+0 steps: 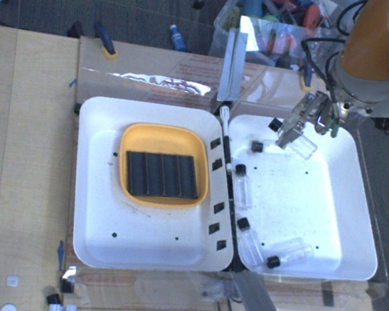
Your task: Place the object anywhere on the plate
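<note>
Two shallow white bins sit side by side on a bench. The left bin holds a yellow plate with a dark ridged block on it. In the right bin lie clear vials with black caps: one along the left wall, one at the near edge. The gripper hangs over the far part of this bin, its fingers narrow around a third clear vial, long axis running left to right. The plate lies well to the left and slightly nearer, across the divider.
</note>
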